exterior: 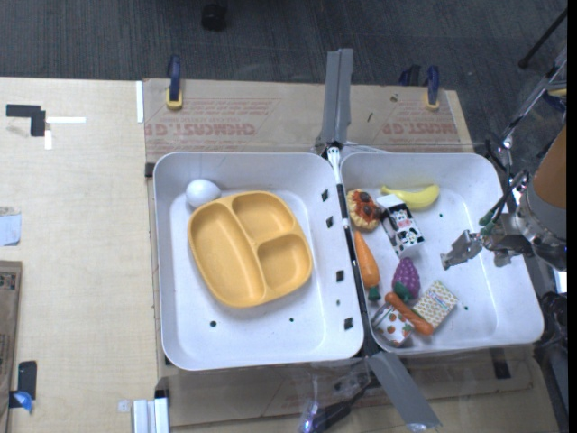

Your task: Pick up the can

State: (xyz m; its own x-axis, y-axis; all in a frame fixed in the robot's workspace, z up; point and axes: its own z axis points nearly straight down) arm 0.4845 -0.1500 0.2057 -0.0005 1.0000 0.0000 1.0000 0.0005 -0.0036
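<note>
- Gripper of the grey arm hangs above the right white bin, well apart from the toys; whether it is clenched or released cannot be told.
- What looks like the small red-and-white can lies in the bin's near left corner, touching an orange plastic carrot.
- Risk: crowding could spoil the grasp, catching the carrot instead.

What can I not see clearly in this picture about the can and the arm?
- Can: camera view; small, lies at the right bin's front corner, partly covered by a carrot; label unreadable.
- Arm: cut off by the right edge.
- Gripper: small and blurred; its state is unclear.
</note>
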